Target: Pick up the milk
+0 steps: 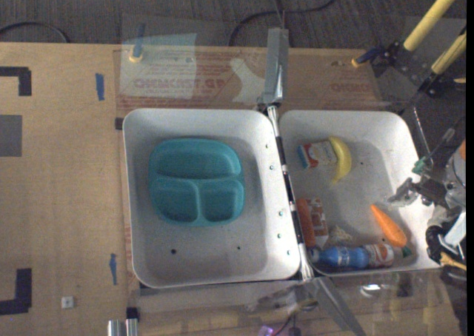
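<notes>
Where the two shallow white plastic bins met, a metal divider rail [275, 75] ran up the bench, and it serves as landmark here. Left of the rail, the left bin [141, 201] held a smooth teal plastic tray with three compartments [196, 180], lying flat. Just right of the rail, high in the right bin [385, 123], lay the small white and red milk carton [318, 154], boxy and on its side, touching a curved yellow banana [341, 158]. Lower, close against the rail, stood a flat orange and white packet [313, 222]; a blue-labelled plastic bottle [352, 257] lay along the bin's near wall, and a tapered orange carrot [389, 226] rested farther right. The gripper [415, 190] hovered far right of the rail at the bin's edge, well apart from the milk carton and lower; it looked like dark metal, partly cut off, and whether its fingers were spread I could not tell.
</notes>
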